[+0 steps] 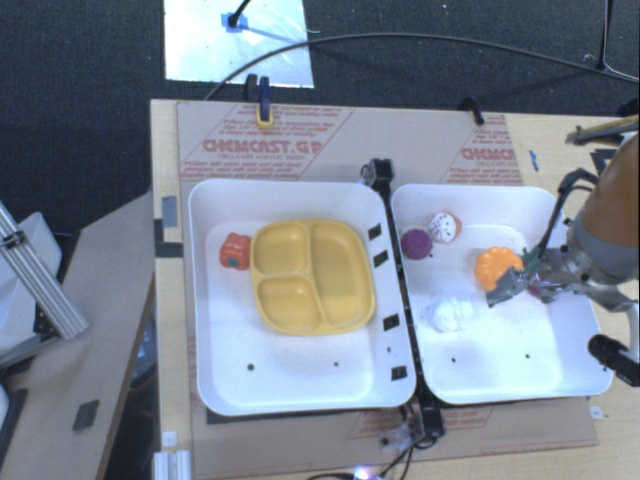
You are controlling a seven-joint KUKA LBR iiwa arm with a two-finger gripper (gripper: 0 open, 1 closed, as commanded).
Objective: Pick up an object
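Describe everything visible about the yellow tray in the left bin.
The yellow tray is a rounded, shallow dish, plastic by its look, split by raised ridges into three compartments: two above, one lower left. It lies flat near the middle of the left bin, turned slightly askew. Nothing shows inside it. A small red-orange toy sits just beside its left edge; whether they touch is unclear.

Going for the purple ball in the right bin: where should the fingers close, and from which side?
Probably straight from above, closing across the purple ball's widest part. It looks round, so no side grips better. Line the fingers up parallel to the bin divider: the spotted white ball sits close on its far-right side.
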